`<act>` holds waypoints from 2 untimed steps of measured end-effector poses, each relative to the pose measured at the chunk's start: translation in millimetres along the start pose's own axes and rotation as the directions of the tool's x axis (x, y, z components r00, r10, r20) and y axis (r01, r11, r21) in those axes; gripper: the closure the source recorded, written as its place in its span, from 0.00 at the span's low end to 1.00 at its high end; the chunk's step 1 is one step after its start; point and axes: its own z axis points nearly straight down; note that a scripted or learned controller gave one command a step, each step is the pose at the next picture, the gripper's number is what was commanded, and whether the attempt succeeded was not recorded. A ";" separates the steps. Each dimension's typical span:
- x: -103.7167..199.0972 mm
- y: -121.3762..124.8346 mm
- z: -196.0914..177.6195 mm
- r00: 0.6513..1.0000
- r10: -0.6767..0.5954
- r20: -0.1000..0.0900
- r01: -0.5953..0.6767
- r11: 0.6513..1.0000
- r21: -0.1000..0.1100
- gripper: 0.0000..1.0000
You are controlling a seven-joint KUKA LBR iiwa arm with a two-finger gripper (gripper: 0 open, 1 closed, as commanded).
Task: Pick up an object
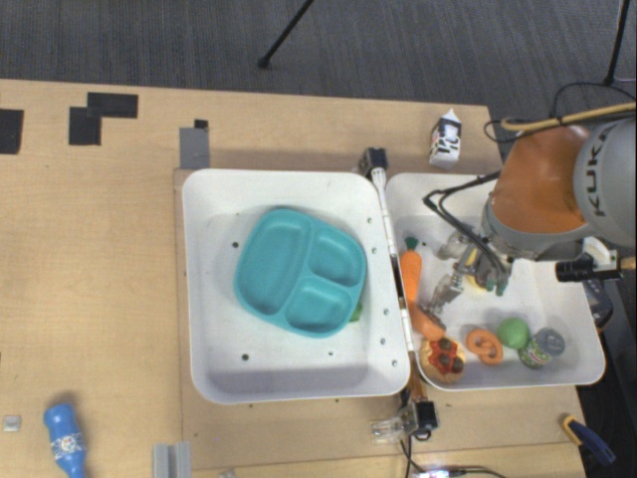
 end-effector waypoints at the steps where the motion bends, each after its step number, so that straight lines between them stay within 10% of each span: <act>1: 0.0 0.0 0.0 1.000 0.000 0.000 0.000 1.000 0.000 0.00; 2: 0.0 0.0 0.0 1.000 0.000 0.000 0.000 1.000 0.000 0.00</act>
